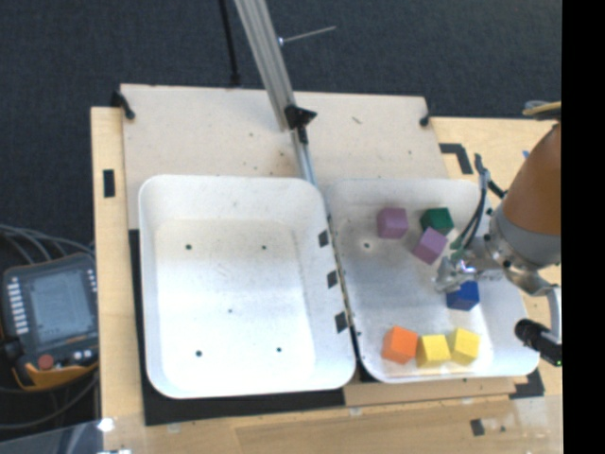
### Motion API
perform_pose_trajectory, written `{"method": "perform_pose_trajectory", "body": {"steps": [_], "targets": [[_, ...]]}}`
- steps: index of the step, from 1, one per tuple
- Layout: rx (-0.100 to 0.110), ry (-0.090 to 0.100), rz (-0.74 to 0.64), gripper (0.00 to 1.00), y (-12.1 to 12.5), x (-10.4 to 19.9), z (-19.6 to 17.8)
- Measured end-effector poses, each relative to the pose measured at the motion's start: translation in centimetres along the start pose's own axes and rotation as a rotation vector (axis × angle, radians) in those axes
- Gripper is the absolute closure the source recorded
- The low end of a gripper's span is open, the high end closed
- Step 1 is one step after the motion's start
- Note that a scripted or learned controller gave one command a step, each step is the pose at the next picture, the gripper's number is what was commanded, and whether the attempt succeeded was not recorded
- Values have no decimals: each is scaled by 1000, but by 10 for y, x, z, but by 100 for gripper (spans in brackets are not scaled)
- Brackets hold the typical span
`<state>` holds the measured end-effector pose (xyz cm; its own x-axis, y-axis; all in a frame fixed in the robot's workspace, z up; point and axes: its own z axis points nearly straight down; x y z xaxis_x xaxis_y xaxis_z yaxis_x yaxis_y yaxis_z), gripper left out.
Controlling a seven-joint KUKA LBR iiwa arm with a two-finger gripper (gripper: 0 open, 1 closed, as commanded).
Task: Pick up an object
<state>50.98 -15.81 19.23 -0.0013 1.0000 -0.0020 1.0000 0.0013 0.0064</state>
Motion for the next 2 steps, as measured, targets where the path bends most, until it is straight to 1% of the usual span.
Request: {"method": "perform_pose_trajectory", "body": {"steps": [1, 2], "targets": [[-1, -1, -2, 100, 2, -1, -46], [2, 2, -6, 100, 11, 42, -51]]}}
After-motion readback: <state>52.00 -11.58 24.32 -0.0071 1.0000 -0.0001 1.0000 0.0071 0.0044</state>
